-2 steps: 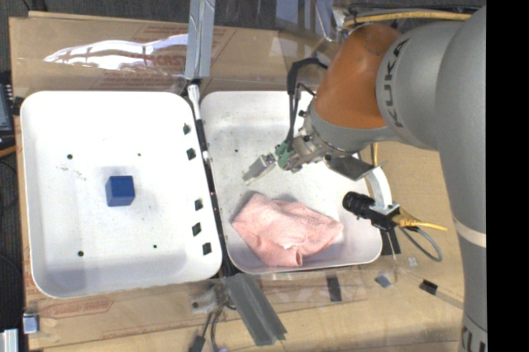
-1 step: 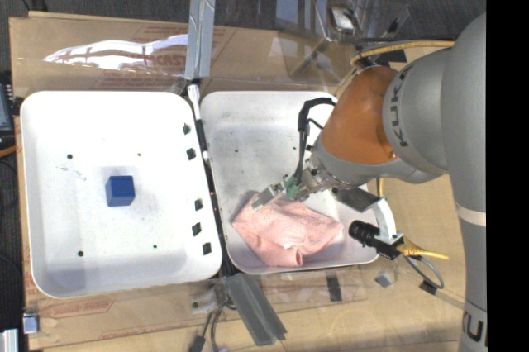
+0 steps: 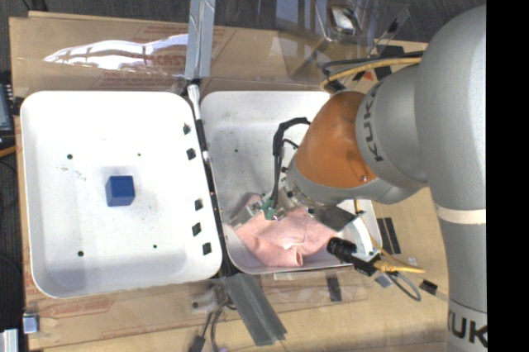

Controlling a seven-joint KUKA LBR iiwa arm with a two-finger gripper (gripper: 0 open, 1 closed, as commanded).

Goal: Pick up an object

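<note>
Camera view, looking down at a slant. The bench carries two shallow white bins side by side, meeting at a taped seam.

Left bin: one small blue cube sits on the floor of the bin, a little toward its near-left part, well apart from all four walls. Nothing near it.

Right bin: a pink cloth lies crumpled against the bin's near edge, spreading from the near-left corner toward the middle. The arm comes in from the right and covers most of the right half of this bin. The tool is low over the far edge of the cloth, touching or just above it; I cannot tell which. Whether it is open or closed cannot be told from here, as the wrist hides that part. No object can be seen gripped.

Handling, as judgement: the cloth looks soft, light and limp. It should bunch rather than slide, and will drape once lifted. Best hold is a raised fold or ridge near its middle, not a flat thin edge, which could slip out. The cube looks stiff, light and flat-sided; opposite faces would give a sure hold, though smooth sides may slip under a weak pinch.
</note>
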